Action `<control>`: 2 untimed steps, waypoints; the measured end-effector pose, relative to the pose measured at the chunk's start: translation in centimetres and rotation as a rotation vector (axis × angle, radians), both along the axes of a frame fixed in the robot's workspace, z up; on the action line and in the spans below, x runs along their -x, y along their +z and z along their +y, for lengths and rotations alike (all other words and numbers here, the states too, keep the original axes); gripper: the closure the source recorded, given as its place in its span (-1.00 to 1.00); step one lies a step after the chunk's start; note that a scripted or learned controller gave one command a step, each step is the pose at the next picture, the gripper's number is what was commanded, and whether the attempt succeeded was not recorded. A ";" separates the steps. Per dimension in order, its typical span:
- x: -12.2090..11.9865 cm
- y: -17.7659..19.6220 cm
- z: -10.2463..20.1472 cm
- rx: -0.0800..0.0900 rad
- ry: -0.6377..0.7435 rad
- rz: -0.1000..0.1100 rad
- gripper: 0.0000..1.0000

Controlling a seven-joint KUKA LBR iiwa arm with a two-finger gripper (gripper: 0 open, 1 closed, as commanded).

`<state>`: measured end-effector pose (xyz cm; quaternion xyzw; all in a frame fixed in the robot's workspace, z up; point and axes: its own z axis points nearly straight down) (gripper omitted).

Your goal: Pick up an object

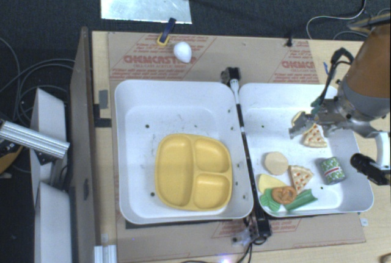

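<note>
In right bin (348,204) | gripper (307,124) just beside pizza slice (315,136) (maybe touching) | finger state unclear

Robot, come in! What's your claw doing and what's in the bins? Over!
End effector low in right bin, beside pizza slice. Nothing seen held. More toy food along the near edge. Yellow tray in left bin.

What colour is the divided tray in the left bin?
Pale yellow; the divided tray shows plainly in the camera view, lying in the left bin.

arm (372,66): cut by right edge | gripper (303,126): fingers perhaps blurred
</note>
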<state>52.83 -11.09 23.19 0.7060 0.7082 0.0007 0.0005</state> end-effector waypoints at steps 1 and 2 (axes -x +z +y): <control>-2.0 -2.9 -5.8 0.003 -0.005 -0.001 -1.00; -4.6 -9.8 -7.6 0.001 -0.003 0.001 -1.00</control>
